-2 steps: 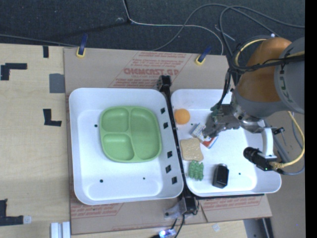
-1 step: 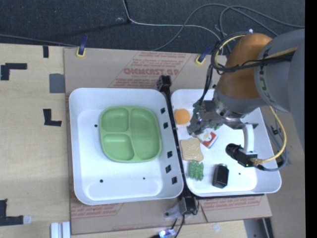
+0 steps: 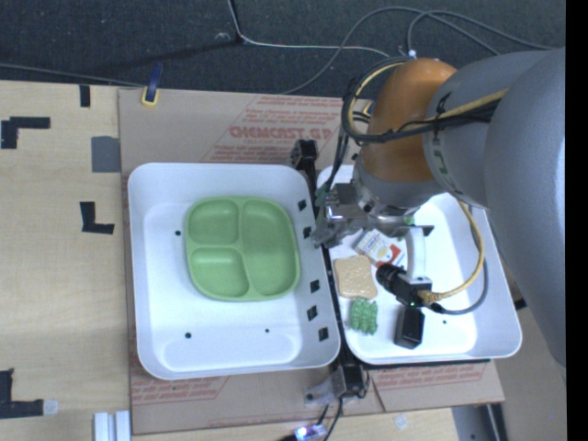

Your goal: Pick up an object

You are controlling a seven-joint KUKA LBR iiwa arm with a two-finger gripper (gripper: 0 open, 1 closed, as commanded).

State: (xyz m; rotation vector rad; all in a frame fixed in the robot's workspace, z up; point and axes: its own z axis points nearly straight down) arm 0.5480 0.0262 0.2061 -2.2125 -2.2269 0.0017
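Observation:
My gripper (image 3: 342, 225) hangs low over the left side of the right bin (image 3: 487, 338), close to the wall between the two bins. The bulky grey and orange wrist covers most of it from above. A white packet with red print (image 3: 378, 244) lies just to the gripper's right, partly under the wrist. In front of it sits a tan square slab (image 3: 355, 277), and further forward lies a small green knobbly piece (image 3: 365, 315). I cannot see anything between the fingers.
The left bin (image 3: 161, 338) holds a green divided plate (image 3: 243, 248) at its centre. Black clips line the shared wall between the bins (image 3: 317, 288). The arm covers the back of the right bin. Cables trail over the dark floor behind the bench.

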